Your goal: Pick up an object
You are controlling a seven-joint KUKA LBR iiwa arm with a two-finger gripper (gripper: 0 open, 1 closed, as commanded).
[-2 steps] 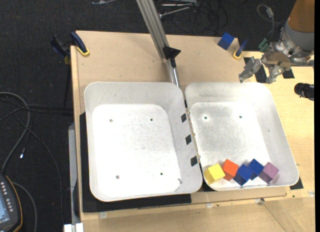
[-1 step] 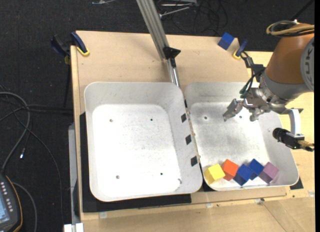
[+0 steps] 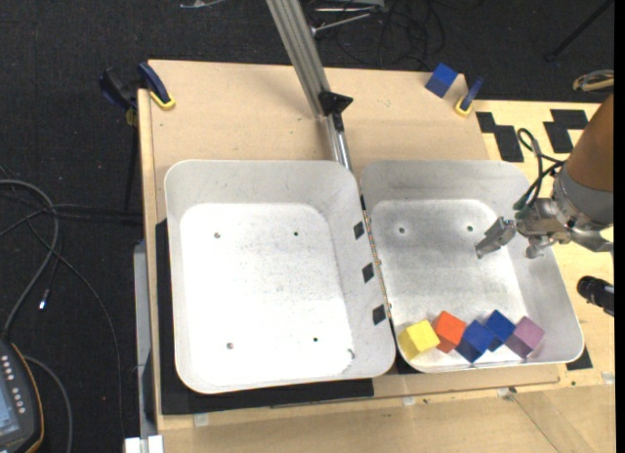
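The gripper (image 3: 508,234), fingers spread and holding nothing, hangs over the right bin (image 3: 439,180) above the blocks (image 3: 473,334) huddled along its lower edge, seemingly poised to pick.

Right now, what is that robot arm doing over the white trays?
The arm's pincer hangs over the right bin, near its right side, with nothing seen in it. Five blocks sit bunched in that bin's near corner: yellow, orange, two blue and purple. None has been picked up yet.
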